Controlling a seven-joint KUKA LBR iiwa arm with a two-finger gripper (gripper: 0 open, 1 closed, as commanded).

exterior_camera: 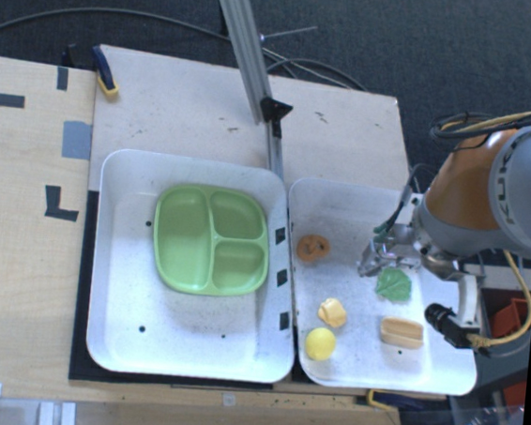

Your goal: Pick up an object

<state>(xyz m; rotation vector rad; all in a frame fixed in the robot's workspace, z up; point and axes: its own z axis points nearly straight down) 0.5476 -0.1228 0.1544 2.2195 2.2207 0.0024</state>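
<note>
Seen from above at a slant, the bench (19,228) of pale wood carries two shallow white bins side by side. The left white bin (116,333) holds a light green plastic plate with three compartments (212,240), lying flat toward the bin's upper middle. The right white bin (342,205) holds several small things: a round brown cookie-like piece (313,249) near its left wall, a small yellow crumpled lump (332,312) below that, a round yellow ball like a lemon (320,344) near the bin's lower left corner, a tan bun-shaped piece like a hot dog roll (401,332) toward the lower right, and a green leafy piece (394,285) just above the bun. The grey arm with its orange band (471,186) reaches in from the right, and its gripper (380,261) hangs over the right bin, just beside the green leafy piece, at its upper left edge. Whether the jaws are open or closed cannot be told here, and nothing is visibly held between them. A slanted grey metal pole (250,50) crosses the top of the bench.
</note>
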